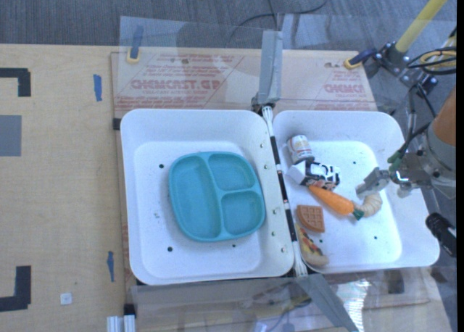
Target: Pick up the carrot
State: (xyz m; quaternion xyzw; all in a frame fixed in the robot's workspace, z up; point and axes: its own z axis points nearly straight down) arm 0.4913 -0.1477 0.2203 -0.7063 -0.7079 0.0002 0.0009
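Observation:
The orange carrot (332, 200) lies at a slant in the middle of the right bin (384, 240), with its green tip toward the lower right. My gripper (384, 178) hangs over the bin's right part, just right of and slightly above the carrot's tip, and does not touch it. A small beige toy (371, 205) lies right below the gripper, beside the carrot's green end.
In the right bin, a small can (299, 148) and a black-and-white toy (319, 173) lie above the carrot. A waffle piece (310, 217) and a beige item (313, 249) sit by the lower left wall. The left bin (145, 135) holds a teal divided plate (216, 194).

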